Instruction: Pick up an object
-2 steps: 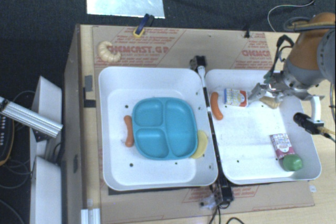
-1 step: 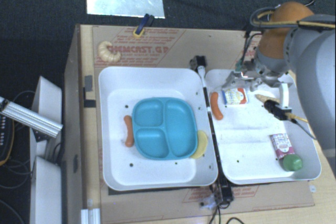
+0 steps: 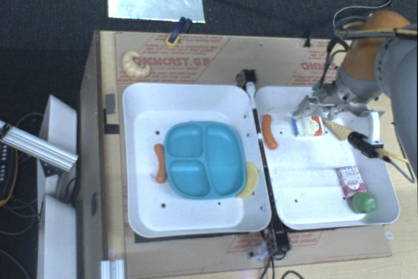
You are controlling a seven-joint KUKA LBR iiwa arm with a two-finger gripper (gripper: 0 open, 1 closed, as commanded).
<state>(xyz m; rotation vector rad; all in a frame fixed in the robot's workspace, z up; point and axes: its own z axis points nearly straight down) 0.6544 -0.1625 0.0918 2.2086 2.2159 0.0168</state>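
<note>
In the right bin [image 3: 307, 212], my gripper [image 3: 312, 108] hangs over the far part, right at the back edge of a small white, blue and red carton [image 3: 307, 126]. A tan cone [image 3: 337, 130] lies just right of the carton. An orange sausage [image 3: 267, 132] rests by the bin's left wall. A pink carton [image 3: 349, 180] and a green ball [image 3: 363, 202] sit in the near right corner. Nothing shows between the gripper's tips.
The left bin [image 3: 147, 206] holds a blue divided plate [image 3: 202, 160], an orange sausage [image 3: 159, 163] to its left and a pale yellow piece [image 3: 250, 180] at its right. A beige croissant-like toy [image 3: 135, 63] and a blue-yellow clip [image 3: 176, 32] lie on the cardboard behind.
</note>
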